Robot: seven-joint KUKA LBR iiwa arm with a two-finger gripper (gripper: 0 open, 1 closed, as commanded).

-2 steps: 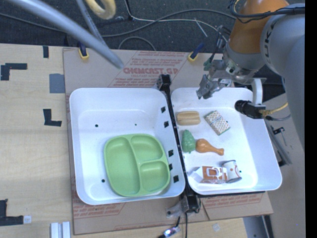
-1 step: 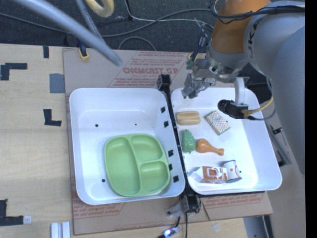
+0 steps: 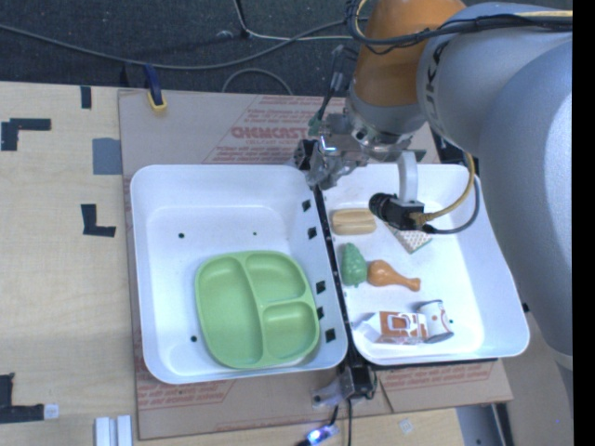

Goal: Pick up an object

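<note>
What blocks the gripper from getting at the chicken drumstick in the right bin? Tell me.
Probably nothing. The drumstick lies uncovered in the right bin, with the green toy just beside it. The gripper hangs above that bin's far edge.

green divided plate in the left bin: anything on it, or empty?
Empty. The green plate lies flat in the left bin, and all three compartments show bare green, nothing in them.

fixed overhead camera — slanted, facing both bins (image 3: 149, 212)

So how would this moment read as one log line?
gripper: above bins' divider, far end | bread roll, drumstick: right bin | green plate: left bin
</note>
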